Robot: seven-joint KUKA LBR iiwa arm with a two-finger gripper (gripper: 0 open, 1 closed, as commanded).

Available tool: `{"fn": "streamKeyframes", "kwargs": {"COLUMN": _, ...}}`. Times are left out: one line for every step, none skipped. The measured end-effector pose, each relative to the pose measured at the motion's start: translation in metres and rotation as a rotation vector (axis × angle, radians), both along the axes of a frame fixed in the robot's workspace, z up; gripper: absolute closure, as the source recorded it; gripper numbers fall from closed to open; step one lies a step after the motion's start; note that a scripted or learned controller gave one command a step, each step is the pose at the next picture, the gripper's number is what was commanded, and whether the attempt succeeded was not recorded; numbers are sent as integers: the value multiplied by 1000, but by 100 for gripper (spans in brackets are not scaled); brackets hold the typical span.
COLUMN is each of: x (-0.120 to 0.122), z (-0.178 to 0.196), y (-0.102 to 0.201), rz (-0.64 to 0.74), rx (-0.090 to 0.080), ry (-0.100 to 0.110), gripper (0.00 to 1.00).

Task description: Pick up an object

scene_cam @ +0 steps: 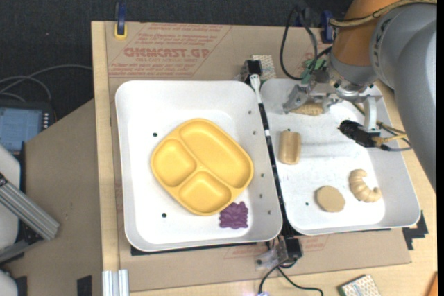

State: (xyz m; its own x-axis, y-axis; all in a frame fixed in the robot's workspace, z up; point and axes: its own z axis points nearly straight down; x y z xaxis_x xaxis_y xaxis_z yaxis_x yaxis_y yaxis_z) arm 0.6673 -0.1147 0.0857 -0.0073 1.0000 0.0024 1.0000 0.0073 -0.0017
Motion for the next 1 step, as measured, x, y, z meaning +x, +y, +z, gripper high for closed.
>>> {"fn": "streamKeyframes", "kwargs": {"x": -1, "z": -1, "y": -62, "rz": -12, "rx": -6, "ry": -5, "gripper": 0}}
